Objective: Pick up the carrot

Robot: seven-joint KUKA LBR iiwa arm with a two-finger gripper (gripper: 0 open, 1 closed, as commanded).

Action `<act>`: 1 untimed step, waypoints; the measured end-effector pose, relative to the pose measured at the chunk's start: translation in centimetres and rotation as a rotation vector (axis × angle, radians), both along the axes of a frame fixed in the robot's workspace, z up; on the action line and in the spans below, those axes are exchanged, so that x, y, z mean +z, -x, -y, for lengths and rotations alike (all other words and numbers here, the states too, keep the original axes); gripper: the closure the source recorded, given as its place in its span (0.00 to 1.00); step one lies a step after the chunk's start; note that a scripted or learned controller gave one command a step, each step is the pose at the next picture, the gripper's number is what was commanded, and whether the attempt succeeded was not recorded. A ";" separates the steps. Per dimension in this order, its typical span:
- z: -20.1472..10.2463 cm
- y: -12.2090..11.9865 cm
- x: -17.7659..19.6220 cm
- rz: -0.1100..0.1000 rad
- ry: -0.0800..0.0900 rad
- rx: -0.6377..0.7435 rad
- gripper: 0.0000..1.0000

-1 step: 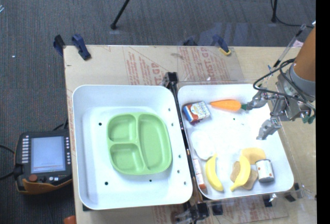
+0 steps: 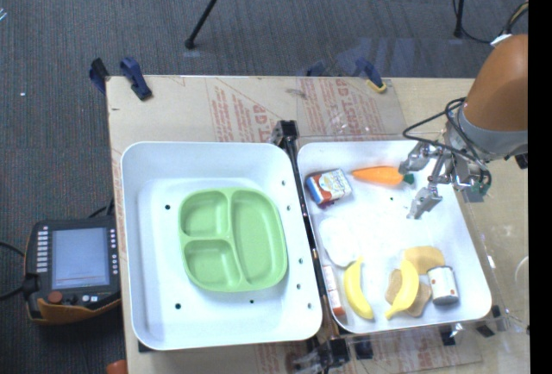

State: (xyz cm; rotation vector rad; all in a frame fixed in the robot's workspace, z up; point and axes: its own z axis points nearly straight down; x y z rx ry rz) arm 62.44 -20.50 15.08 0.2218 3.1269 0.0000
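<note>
Carrot [image 2: 378, 177] lies flat at 12 o'clock in the right bin [image 2: 479, 264], beside a small carton [image 2: 329, 187]. Tool [image 2: 421, 183] hangs spread wide at its 3 o'clock, holding nothing, probably lining up.

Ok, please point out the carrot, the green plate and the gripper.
carrot [image 2: 378, 177]: camera view, middle of its orange body.
green plate [image 2: 282, 239]: camera view, its right rim.
gripper [image 2: 420, 188]: camera view, midway between its fingertips.
</note>
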 end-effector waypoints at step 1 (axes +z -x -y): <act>-0.9 -1.1 -5.2 -0.005 -0.001 -0.107 0.00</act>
